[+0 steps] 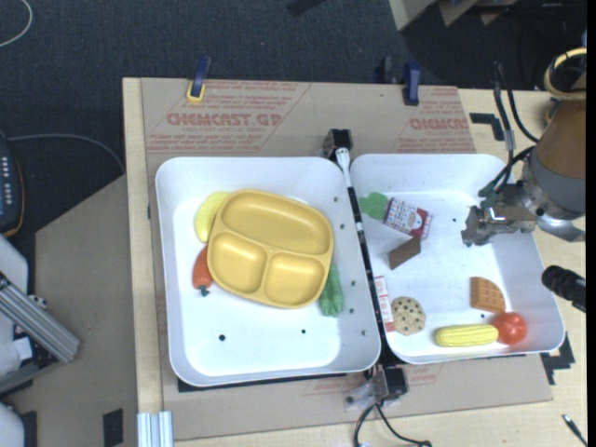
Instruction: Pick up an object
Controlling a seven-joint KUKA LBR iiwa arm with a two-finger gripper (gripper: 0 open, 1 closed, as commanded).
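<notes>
Left bin [177, 250]: a yellow tray [268, 248] with three compartments lies in the middle. A yellow piece [207, 214] shows under its upper left edge, a red-orange piece [201, 272] under its lower left edge, and a green piece [331, 292] just beside its right edge. None of these sits free enough to be my first choice.

Right bin [438, 168]: near the upper left lie a green item [374, 205] and a small red-and-white packet [407, 217], touching or nearly so. A brown block [404, 252] lies just below the packet. Along the near side are a cookie [407, 315], a corn cob [467, 335], a tomato [511, 327] touching the cob's right end, and a waffle [486, 294] just above them.

My gripper [480, 223] hangs over the right bin's upper right part, above bare white floor, well apart from every item. I cannot tell how far its fingers are spread; I see nothing between them.

Step in hand, as I judge it: approach, with no object yet taken and no target plainly chosen. The waffle lies nearest, below the gripper, and stands apart from its neighbours.

Next move, as I judge it: shift toward the near side until centred over the waffle, descend with fingers spread wider than it, close, then lift. The flat shape may give little to grip.
</notes>
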